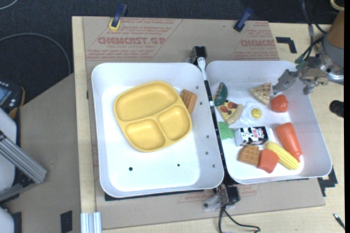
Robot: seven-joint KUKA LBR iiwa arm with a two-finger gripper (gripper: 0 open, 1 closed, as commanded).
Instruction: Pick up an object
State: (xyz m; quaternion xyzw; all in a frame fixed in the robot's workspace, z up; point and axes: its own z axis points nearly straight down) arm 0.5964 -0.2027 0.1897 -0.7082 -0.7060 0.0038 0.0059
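We look down on two shallow white bins set side by side on a bench. The left bin (104, 133) holds a yellow three-compartment plate (152, 115), with a small brown waffle piece (188, 100) just beside its right rim.

The right bin (320, 139) holds a scatter of toy foods. Near its far wall we see a tan pizza-like wedge (263, 92) and, just right of it, a red tomato (279, 103). At the left wall lie a green-and-red piece (220, 93), a pizza slice (230, 111), a fried egg (255, 114) and a small green piece (225, 130). Toward the near side lie a black-and-white carton (252, 134), a waffle (249, 155), a red block (267, 161), a corn cob (283, 154) and an orange carrot (289, 139).

The arm enters from the right, and its gripper (295, 82) hangs over the far right part of the right bin, just above the tomato and the wedge. Two dark fingers (285, 80) point down and stand apart, released, with nothing between them. Every toy food rests in the bin.
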